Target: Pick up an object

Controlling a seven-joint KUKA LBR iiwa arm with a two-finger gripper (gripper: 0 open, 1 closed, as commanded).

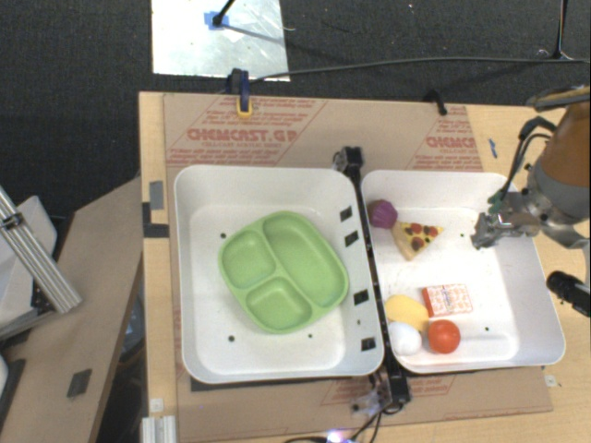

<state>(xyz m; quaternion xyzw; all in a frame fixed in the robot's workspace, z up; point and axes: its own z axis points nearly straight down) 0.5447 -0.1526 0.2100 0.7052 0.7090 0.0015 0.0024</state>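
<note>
Bench, two white bins: left bin (pixel 199 247) holds green divided plate (pixel 282 270). Right bin (pixel 531 275): purple item (pixel 382 214), pizza slice (pixel 417 237), red-white packet (pixel 447 298), yellow item (pixel 406 309), white egg (pixel 404 338) and tomato (pixel 444 336) crowd its left; right side bare. Gripper (pixel 488 232) above the far-right rim, apart from all items; claw state cannot be told.

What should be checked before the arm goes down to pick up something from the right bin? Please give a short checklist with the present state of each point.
1. Objects to pick lie in the right bin: ok. Purple piece, pizza slice, red-and-white box, yellow piece, white egg, tomato.
2. Gripper carries nothing: cannot tell.
3. Gripper is directly above an object: not ok. It is over bare floor, right of the pizza slice.
4. Target stands free of neighbours: ok for the pizza slice; not ok for the yellow piece, egg and tomato, which are crowded together.
5. Green tray is out of the path: ok, it lies in the left bin.
</note>
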